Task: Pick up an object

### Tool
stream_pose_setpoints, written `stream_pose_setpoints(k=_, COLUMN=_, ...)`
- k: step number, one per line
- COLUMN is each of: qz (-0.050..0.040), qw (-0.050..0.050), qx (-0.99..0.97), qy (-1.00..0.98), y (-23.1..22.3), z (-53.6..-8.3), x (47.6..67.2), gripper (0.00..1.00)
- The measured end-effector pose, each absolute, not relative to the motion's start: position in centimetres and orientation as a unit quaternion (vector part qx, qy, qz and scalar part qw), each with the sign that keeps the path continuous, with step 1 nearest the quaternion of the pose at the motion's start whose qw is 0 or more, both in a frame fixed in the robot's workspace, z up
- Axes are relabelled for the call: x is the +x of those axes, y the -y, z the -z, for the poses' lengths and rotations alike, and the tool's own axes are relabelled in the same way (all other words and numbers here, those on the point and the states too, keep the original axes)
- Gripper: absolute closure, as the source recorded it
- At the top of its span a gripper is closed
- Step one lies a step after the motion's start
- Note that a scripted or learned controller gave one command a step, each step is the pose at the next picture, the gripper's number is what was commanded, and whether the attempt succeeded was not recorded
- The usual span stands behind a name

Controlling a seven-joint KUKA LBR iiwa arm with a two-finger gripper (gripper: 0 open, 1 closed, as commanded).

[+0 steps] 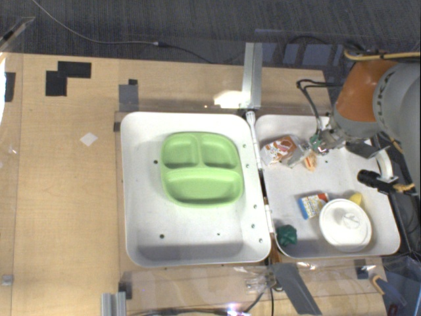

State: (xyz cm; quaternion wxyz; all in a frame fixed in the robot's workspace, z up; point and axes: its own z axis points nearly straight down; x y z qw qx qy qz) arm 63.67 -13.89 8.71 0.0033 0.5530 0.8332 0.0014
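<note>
**benchwatcher:** Up at about 1 o'clock in the right shallow white plastic bin (388, 239), the small two-finger gripper (322, 141) sits low over the floor, hanging off the grey arm with the orange band (358, 101). Can't tell how it's set, too small and cluttered. Nothing I'd call held.

**pickbot_fan:** What's nearest to it?

**benchwatcher:** Just beside it at its 8 o'clock, a little orange carrot-shaped piece (309, 162). Looks light and stiff, maybe slick plastic, so I'd pinch it across the narrow middle. Next out, at 9 o'clock from the gripper, a crinkly clear snack packet with red and white print (281, 150). My guess is soft, light and slippery; it'd crumple, so grab a bunched edge.

**pickbot_fan:** And the rest of that bin?

**benchwatcher:** Toward 5 o'clock in the bin there's a round white lidded tub (345, 223), probably too wide for those fingers unless it takes the rim. Touching its left side is a small blue and red carton (311, 205), and a yellow bit (356, 199) peeks out at the tub's 1 o'clock. At the bin's 7 o'clock corner, a dark green lumpy object (286, 234).

**pickbot_fan:** Left bin?

**benchwatcher:** The left white bin (141, 242) has a light green divided plastic tray (200, 168), three compartments, nothing in them. Stiff and wide; only its lip looks grippable.
</note>
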Motion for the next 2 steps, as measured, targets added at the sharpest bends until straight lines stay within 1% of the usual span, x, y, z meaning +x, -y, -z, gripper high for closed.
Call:
stream_pose_setpoints(k=1, qz=-0.0046, qw=0.014, qx=0.55, qy=-0.835, y=14.0, z=-10.79, x=64.33, gripper=1.0)
stream_pose_setpoints(k=2, qz=-0.0015, qw=0.003, qx=0.641, qy=-0.768, y=14.75, z=-9.91, x=64.6, gripper=1.0)
